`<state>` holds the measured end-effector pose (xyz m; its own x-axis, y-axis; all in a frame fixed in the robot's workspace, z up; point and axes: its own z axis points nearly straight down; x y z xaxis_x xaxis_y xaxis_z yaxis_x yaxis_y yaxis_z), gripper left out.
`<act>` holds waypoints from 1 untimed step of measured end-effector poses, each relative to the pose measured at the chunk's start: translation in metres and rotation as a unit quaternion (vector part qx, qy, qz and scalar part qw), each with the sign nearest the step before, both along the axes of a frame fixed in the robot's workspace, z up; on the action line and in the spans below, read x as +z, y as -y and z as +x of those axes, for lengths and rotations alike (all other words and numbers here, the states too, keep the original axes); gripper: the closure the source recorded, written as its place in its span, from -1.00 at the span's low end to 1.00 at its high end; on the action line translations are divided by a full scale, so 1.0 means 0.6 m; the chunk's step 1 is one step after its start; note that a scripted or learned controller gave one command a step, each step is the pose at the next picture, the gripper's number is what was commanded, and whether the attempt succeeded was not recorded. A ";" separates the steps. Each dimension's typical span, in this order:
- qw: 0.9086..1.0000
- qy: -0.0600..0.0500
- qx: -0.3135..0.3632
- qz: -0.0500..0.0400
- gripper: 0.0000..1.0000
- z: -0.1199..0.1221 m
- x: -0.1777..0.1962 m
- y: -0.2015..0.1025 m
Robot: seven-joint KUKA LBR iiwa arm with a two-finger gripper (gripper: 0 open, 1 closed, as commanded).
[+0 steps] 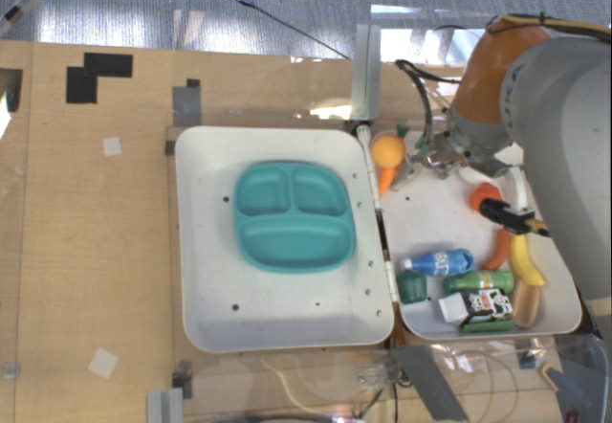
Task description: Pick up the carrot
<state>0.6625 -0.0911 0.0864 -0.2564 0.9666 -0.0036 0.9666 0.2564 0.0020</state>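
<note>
Overhead, carrot: slim orange plastic carrot (385,179), upper-left corner of right bin.
Gripper: metal two-finger gripper (432,158) just right; grip unclear.

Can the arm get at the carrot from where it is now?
Probably yes. The carrot lies at the right bin's left wall, under the orange fruit, with the gripper just to its right. The wall and fruit crowd it.

Two white bins (206,316); one teal tray (292,217); one bottle (438,263); one banana (525,261); one carrot (385,179).
</note>
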 end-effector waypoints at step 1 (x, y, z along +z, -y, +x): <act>0.995 0.002 -0.098 0.001 -1.00 0.013 0.002 0.002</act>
